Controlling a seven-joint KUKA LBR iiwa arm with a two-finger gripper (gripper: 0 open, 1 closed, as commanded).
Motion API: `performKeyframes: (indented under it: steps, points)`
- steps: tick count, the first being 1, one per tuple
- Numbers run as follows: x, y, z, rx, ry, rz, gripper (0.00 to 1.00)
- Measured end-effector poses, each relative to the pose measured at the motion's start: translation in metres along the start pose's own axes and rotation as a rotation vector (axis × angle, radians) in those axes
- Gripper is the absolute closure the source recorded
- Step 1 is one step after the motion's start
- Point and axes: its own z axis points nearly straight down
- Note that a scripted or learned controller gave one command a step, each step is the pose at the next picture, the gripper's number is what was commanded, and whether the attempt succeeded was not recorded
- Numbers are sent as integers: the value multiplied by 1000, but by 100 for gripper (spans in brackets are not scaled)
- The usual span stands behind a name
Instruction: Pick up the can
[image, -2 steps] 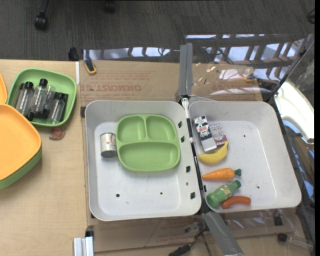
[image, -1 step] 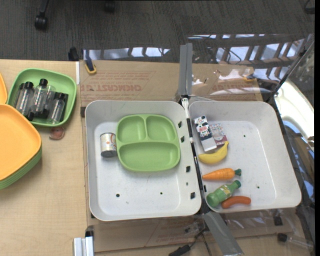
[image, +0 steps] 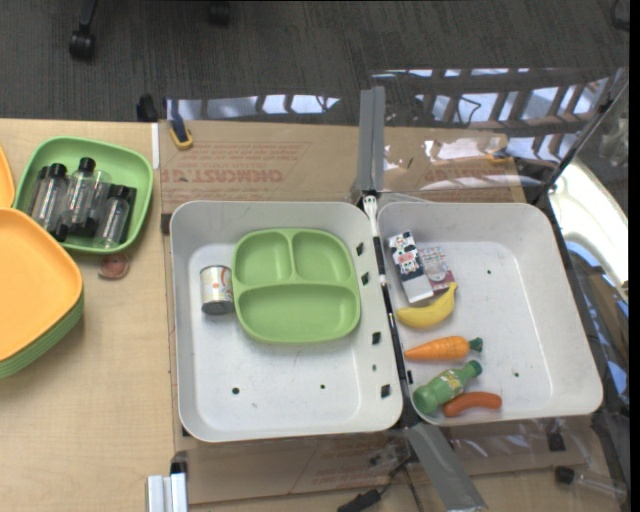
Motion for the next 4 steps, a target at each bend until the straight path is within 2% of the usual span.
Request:
performKeyframes:
  steps: [1,2,3,4]
  points:
    - [9,0,3,-2,2,-235,100]
    - [16,0,-10,-1,0,-483,100]
    - [-25,1,11,-3,0,-799,100]
    - [-26,2,-5,-4,-1,-1066,100]
